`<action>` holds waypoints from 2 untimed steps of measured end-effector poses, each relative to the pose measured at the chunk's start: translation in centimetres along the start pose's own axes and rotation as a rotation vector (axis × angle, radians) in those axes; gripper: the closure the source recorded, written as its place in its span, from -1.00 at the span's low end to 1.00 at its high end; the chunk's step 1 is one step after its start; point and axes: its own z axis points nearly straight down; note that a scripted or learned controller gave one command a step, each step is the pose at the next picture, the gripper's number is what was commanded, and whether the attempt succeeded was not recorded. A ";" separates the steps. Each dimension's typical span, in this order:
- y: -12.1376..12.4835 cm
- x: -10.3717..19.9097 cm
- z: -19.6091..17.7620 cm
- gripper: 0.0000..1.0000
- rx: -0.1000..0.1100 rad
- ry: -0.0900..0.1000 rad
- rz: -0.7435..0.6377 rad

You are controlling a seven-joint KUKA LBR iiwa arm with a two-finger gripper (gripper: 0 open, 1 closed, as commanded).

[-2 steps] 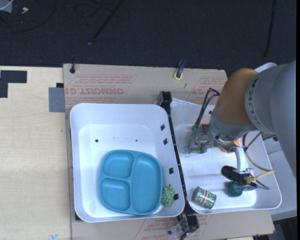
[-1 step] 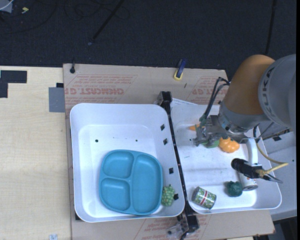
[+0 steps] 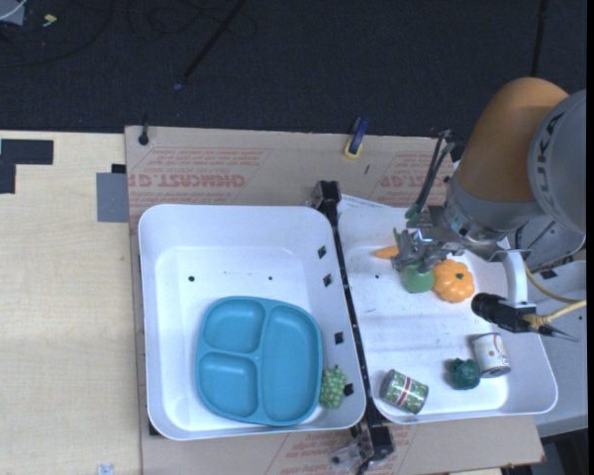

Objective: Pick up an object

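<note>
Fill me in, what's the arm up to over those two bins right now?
The arm has reached into the right bin, and its gripper is down at a small green object beside the orange pumpkin. Whether it has a grip on anything can't be told from here. Two small cans and a dark green piece lie nearer the front of that bin. The left bin holds a blue divided plate with green grapes beside it.

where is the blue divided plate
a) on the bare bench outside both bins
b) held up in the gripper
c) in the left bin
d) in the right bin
c: the blue divided plate lies flat on the floor of the left bin, with small green grapes by its right edge.
</note>
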 end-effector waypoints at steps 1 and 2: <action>0.0 -0.1 -2.7 1.00 0.002 0.000 0.000; -0.5 4.8 -1.5 1.00 0.007 0.002 -0.003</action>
